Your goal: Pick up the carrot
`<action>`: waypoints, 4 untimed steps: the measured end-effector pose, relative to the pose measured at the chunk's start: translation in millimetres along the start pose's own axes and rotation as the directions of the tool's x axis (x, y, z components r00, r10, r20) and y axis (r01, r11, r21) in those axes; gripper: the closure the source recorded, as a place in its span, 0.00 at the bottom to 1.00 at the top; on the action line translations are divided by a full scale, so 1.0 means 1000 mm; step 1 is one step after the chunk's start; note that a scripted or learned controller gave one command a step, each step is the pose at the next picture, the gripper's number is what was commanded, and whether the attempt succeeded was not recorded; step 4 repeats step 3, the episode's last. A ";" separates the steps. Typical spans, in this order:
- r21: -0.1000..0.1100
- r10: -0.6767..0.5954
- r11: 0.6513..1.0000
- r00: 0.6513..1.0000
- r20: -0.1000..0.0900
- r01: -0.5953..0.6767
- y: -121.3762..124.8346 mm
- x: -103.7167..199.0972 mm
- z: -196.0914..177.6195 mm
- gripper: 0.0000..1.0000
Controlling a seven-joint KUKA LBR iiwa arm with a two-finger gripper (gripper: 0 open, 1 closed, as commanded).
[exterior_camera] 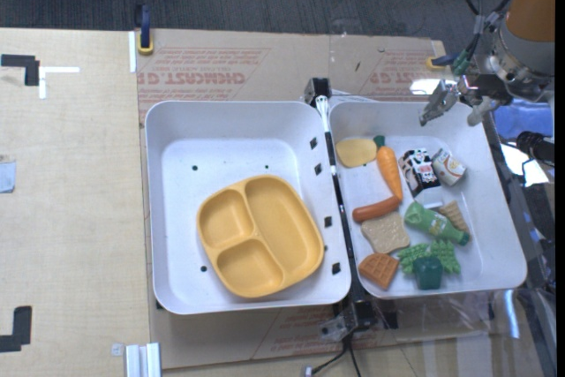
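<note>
The carrot (389,173) is orange with a green stem end, lying lengthwise in the right bin (494,190), near its upper left. My gripper (459,104) hangs over the right bin's far right corner, up and to the right of the carrot and well apart from it. Its two fingers stand open with nothing between them.
Around the carrot lie a yellow chip (357,152), a sausage (376,209), toast (386,234), a waffle (379,270), a green bottle (434,223), broccoli (429,265), a black-and-white carton (418,169) and a small can (448,168). The left bin (177,154) holds a yellow divided plate (259,235).
</note>
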State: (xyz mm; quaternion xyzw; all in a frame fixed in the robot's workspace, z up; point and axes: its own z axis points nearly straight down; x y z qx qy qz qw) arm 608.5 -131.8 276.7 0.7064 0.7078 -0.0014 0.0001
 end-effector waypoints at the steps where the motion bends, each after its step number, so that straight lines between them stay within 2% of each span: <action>1: 0.002 -0.020 1.000 1.000 -0.001 0.020 0.030 0.028 0.156 0.00; 2: 0.001 0.127 0.992 0.992 -0.002 -0.127 0.032 0.017 0.184 0.00; 3: 0.001 0.126 0.992 0.992 -0.001 -0.126 0.032 0.017 0.175 1.00; 4: 0.001 0.126 0.992 0.992 -0.001 -0.126 0.032 0.017 0.175 1.00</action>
